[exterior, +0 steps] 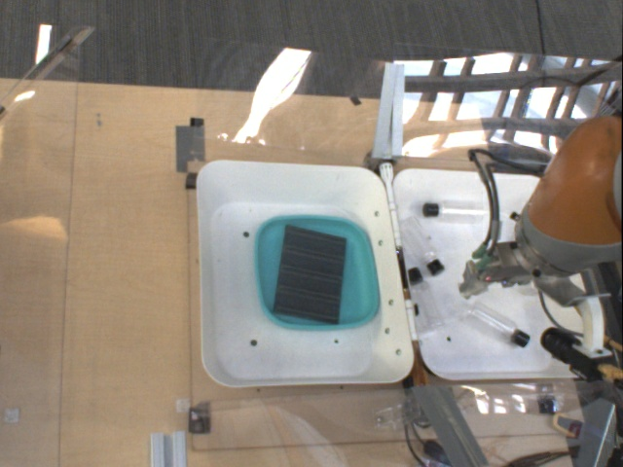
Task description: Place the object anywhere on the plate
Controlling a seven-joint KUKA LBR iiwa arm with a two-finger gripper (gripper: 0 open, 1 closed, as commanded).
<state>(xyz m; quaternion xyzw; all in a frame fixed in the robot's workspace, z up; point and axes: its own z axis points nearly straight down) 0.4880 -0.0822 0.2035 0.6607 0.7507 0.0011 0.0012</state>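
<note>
The arm's orange wrist (584,188) looms nearest. Below it, the pincer (484,275) hovers over clear tubes (492,321); its grip state is unclear. Picking comes next; the plate (316,272) waits leftward.

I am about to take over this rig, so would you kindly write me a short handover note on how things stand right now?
Hand: low over the right bin, among the clear tubes; whether it grips anything cannot be told.
Things: teal plate in the left bin, with a dark ribbed slab lying on it. Clear black-capped tubes lie scattered in the right bin.
Done: the slab is on the plate.
Left: if a tube is the object, none is on the plate yet.
</note>
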